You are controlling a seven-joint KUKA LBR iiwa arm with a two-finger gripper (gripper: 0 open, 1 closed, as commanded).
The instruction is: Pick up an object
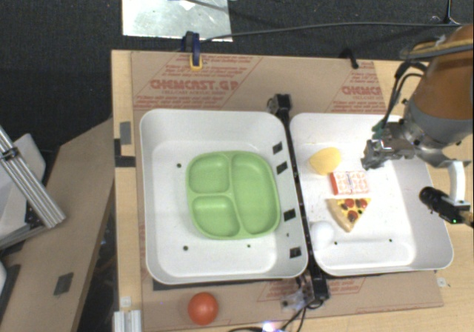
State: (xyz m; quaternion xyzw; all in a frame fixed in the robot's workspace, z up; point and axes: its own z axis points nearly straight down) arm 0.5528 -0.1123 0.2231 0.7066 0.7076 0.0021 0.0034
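Over the right white plastic bin (426,245), the metal pincer (374,151) hangs, its grip impossible to tell. Just left lies a yellow lemon-shaped toy (324,159); below-left, a red-and-white carton (349,183) and toy pizza slice (349,211).

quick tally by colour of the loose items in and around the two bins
Green: 1, the divided plate in the left bin
Yellow: 1, the lemon-like piece in the right bin
Red and white: 1, the small box
Yellow with red: 1, the pizza slice
Red-orange: 1, the ball on the bench in front of the left bin
Total: 5
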